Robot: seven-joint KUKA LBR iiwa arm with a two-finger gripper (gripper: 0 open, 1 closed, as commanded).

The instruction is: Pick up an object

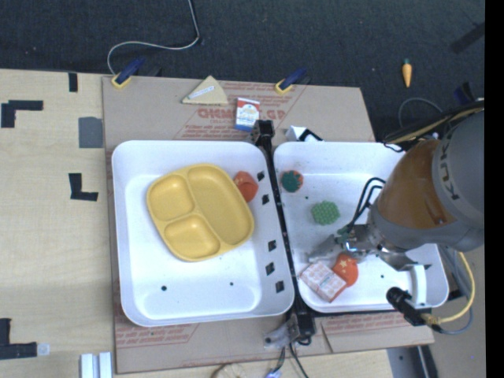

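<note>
Dark carpet runs behind the bench, and a brown cardboard sheet [331,109] lies under the two white bins. Taking the black divider [272,203] between the bins as my mark: to its left, the left bin [130,235] holds a yellow three-compartment plate [201,209], with a small orange-red ball [246,186] between the plate and the divider. To its right, the right bin [346,157] holds a dark green ball [292,181] just beside the divider, a green knobbly piece [324,211] farther right, and lower down a pink-and-white packet [321,280] touching a red toy [346,268]. The gripper [345,246] hangs right of the divider, directly above the red toy and close to it; whether it touches the toy, or how wide the claw stands, I cannot tell from here. Beyond the bins' far edge, near the divider's top end, stand a small red-and-white carton [247,114] and a tan wedge [206,91].
</note>
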